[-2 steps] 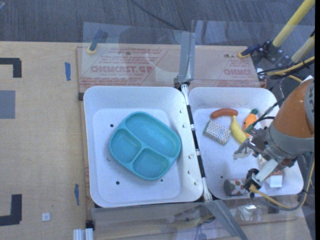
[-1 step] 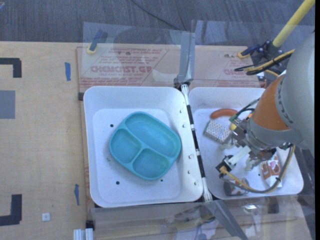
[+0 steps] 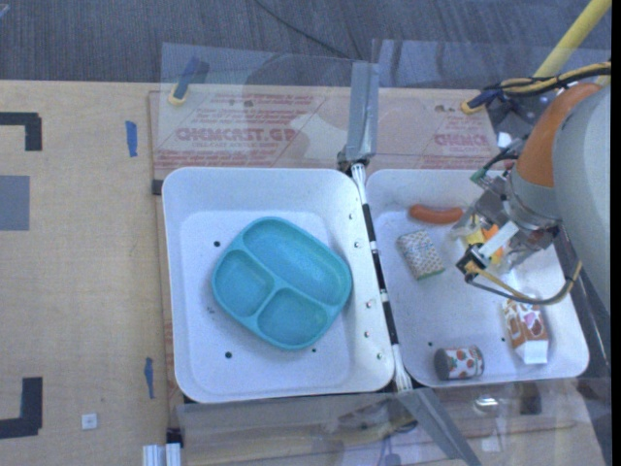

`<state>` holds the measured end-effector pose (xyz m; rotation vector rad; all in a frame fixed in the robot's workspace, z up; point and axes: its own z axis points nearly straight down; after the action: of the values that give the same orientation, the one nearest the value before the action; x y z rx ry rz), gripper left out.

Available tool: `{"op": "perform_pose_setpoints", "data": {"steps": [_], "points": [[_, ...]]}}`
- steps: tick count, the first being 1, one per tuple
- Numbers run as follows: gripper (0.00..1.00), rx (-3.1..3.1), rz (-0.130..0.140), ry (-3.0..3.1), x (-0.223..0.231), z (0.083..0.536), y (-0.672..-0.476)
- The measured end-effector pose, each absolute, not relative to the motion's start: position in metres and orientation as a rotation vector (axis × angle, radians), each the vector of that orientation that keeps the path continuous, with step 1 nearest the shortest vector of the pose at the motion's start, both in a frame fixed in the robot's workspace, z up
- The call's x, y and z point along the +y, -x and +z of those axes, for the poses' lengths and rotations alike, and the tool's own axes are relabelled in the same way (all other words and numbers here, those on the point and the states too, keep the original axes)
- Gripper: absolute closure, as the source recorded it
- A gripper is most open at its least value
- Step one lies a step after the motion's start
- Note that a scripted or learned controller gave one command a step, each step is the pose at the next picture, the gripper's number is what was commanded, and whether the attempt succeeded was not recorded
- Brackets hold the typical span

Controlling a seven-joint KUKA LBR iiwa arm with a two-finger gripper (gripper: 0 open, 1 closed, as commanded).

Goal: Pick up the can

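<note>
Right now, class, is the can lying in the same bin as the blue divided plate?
No. The can lies on its side near the front edge of the right bin, while the blue divided plate sits in the left bin.

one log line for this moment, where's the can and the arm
can: lying, right bin front | end effector: above right bin, apart from can | grasp: not yet

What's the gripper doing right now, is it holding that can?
Gripper: cannot be told if open or closed; it sits apart from the can.
</note>
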<state>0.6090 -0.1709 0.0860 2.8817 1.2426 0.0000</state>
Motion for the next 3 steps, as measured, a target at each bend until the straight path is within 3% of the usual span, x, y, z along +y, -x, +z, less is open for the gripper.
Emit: {"op": "perform_pose_setpoints", "data": {"steps": [1,2,3], "points": [[0.0,1.195,-0.014,-2.915,-0.2,0.129,-0.548],[0.0,1.012,0.007,-2.971,-0.124,0.087,-0.542],[0.0,0.825,-0.016,-3.04,-0.153,0.11,-0.505]]}}
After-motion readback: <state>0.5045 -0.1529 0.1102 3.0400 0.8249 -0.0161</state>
